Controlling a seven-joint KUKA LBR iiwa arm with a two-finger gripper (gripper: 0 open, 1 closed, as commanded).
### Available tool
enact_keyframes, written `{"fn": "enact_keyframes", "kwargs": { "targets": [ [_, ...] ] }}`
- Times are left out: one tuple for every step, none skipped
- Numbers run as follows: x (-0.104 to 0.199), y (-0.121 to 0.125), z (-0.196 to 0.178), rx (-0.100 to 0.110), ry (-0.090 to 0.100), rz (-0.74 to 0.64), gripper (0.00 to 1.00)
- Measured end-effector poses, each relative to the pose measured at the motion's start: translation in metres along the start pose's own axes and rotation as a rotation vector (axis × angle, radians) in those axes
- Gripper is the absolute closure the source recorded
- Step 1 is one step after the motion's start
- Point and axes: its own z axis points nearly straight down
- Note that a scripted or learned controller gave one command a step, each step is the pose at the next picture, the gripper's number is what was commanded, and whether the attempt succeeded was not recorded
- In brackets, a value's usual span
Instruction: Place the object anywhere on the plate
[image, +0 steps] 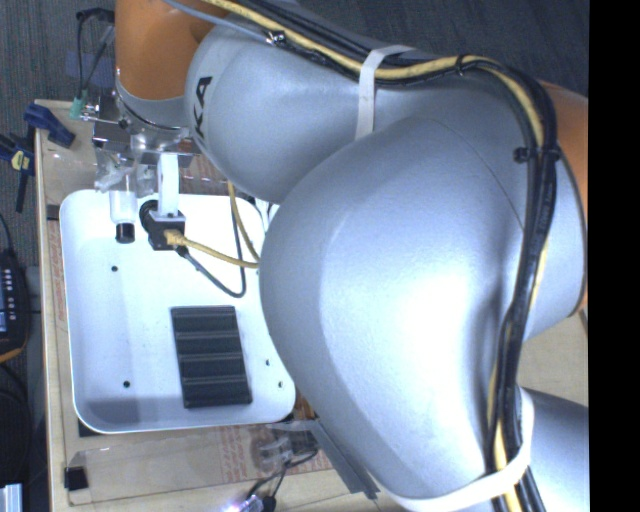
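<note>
Toward 11 o'clock in the white bin (100, 330), the gripper (125, 228) is hanging over bare bin floor; whether it is spread or pressed together I cannot tell. The black ribbed slab (210, 355), probably the object to move, is lying flat toward 6 o'clock, well apart from the gripper. To do this step well, the gripper should be heading toward 5 o'clock, centring above the slab, turning to straddle its narrower width and descending squarely. The arm (420, 300) is covering everything toward 3 o'clock, so I cannot tell where the plate lies.
</note>
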Motion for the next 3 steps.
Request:
{"fn": "enact_keyframes", "kwargs": {
  "targets": [
    [0.001,-0.001,-0.009,-0.001,0.000,-0.325,1.00],
    [0.004,-0.001,-0.018,-0.001,0.000,-0.333,1.00],
    [-0.017,-0.097,-0.037,0.002,-0.002,-0.399,1.00]
  ]
}}
